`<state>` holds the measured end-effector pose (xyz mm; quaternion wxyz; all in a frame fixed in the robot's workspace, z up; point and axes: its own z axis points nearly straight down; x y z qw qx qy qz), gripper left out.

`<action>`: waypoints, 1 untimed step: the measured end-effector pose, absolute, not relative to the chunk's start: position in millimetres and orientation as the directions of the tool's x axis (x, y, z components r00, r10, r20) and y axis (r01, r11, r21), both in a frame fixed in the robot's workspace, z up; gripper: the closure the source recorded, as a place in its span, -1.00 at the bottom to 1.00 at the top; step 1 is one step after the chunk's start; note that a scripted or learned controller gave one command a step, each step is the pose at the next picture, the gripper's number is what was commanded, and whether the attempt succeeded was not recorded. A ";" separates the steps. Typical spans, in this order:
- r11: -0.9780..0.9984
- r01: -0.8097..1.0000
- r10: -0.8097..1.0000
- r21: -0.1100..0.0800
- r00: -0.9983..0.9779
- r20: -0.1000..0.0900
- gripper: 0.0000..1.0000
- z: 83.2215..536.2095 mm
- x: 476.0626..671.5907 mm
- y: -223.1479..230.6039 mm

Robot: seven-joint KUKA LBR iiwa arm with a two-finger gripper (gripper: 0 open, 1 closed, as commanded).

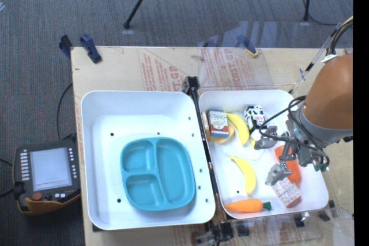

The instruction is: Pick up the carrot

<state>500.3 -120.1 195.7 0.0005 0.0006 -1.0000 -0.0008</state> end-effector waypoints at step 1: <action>0.965 0.263 0.263 0.001 -0.965 0.004 -1.00 103.9 551.7 -176.7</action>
